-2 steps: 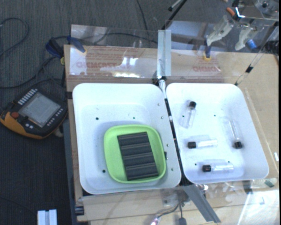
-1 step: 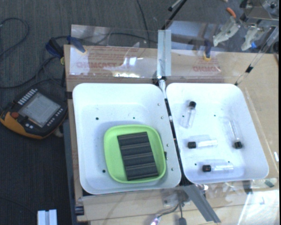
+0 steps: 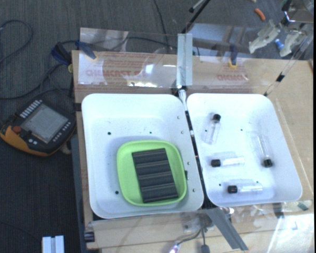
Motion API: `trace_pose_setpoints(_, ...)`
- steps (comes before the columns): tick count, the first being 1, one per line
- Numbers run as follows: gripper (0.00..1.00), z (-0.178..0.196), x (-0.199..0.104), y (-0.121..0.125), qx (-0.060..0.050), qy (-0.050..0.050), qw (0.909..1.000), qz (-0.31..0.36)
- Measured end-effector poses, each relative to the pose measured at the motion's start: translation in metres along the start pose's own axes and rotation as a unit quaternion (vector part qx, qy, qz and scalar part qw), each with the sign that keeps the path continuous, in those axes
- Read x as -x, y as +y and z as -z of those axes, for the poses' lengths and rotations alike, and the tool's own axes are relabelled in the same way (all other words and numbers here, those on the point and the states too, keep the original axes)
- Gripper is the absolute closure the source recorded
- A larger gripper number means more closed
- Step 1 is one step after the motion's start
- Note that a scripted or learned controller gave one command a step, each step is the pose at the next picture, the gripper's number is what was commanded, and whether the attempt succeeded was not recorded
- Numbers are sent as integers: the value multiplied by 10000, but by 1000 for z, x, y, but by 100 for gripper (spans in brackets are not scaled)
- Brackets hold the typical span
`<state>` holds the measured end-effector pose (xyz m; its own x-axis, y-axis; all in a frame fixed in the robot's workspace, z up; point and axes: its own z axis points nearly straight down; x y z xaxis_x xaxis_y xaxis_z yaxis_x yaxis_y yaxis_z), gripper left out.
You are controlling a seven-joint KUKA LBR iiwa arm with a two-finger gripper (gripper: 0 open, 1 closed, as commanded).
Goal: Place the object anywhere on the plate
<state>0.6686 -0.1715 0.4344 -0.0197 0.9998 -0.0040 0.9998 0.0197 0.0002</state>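
Plate status from where we're looking: the lime-green square plastic plate (image 3: 125, 167) sits in the left shallow white bin (image 3: 95, 141), toward that bin's front edge and a bit right of its middle. On it lies the dark grey ribbed rectangular block (image 3: 155, 175). It's lying flat, pretty much centred, with its long side running front to back and tilted slightly. We see green rim showing all the way around it, so it's fully on the plate and not hanging over.

The right shallow white bin (image 3: 284, 141) has four clear glass vials with black caps, all on their sides and apart from each other:
- one vial (image 3: 213, 128) near the bin's left edge, toward the back, cap pointing to the back
- one vial (image 3: 229, 162) around the middle, cap to the left
- one vial (image 3: 245, 188) near the front edge, cap to the left
- one vial (image 3: 263, 151) toward the right edge, cap to the front

As for the pincer, we can't tell whether it's open or closed.

Other stuff: both bins rest side by side on the pale wooden bench (image 3: 303, 88), with a clear plastic sheet (image 3: 126, 67) standing along its back edge. Off the bench's left edge, a grey and orange handheld control pendant (image 3: 39, 128) lies on the dark floor.
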Motion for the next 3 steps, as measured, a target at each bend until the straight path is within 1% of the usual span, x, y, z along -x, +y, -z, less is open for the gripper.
trace_pose_setpoints(1,0,0,30,-1,-1,-3,10000,-33)
trace_pose_setpoints(2,0,0,53,-1,2,-2,9996,271)
trace_pose_setpoints(3,0,0,51,0,1,5,9963,857)
